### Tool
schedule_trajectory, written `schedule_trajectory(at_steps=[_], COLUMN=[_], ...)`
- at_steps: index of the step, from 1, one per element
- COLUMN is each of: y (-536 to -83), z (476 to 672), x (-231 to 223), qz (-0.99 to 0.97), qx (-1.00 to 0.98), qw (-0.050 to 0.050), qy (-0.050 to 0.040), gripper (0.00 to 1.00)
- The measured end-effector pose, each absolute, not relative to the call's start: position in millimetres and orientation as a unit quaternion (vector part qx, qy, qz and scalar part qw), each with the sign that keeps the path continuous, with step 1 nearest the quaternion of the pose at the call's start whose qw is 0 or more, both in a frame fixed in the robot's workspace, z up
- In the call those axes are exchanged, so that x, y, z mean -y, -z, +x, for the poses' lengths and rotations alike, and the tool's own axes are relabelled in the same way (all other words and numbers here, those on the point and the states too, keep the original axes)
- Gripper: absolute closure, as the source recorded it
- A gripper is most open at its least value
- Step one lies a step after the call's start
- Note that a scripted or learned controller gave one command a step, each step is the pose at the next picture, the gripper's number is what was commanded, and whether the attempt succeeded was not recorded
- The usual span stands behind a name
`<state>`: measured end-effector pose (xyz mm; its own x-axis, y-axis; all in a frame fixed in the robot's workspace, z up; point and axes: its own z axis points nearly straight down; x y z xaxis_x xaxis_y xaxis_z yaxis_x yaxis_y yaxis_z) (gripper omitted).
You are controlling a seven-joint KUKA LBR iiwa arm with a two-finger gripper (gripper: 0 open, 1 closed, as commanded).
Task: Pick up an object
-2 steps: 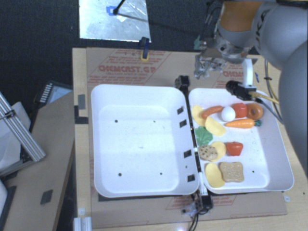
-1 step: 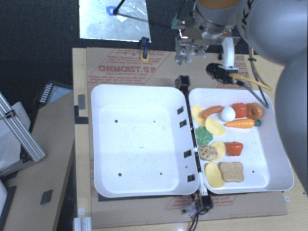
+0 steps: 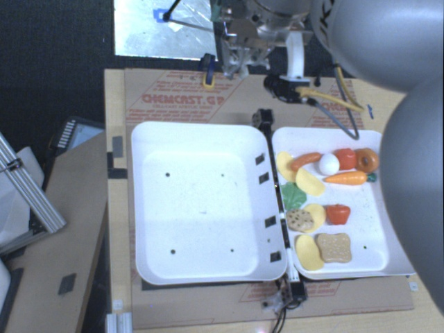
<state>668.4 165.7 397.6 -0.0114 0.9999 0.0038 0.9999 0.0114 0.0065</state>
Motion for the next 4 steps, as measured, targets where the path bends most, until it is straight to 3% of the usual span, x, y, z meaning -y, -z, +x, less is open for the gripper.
schedule_trajectory(at_steps=[1, 2, 4], y=[-499.6, -537.9, -535.6], z=[667.7, 668.2, 668.7], x=[-239.2, -234.1, -138.2], qz=[0.703, 0.705, 0.708], qx=[-0.711, -0.709, -0.706], qw=[0.003, 0.002, 0.001], qy=[-0.0065, -0.0028, -0.0009], gripper=[1.00, 1.00, 1.00])
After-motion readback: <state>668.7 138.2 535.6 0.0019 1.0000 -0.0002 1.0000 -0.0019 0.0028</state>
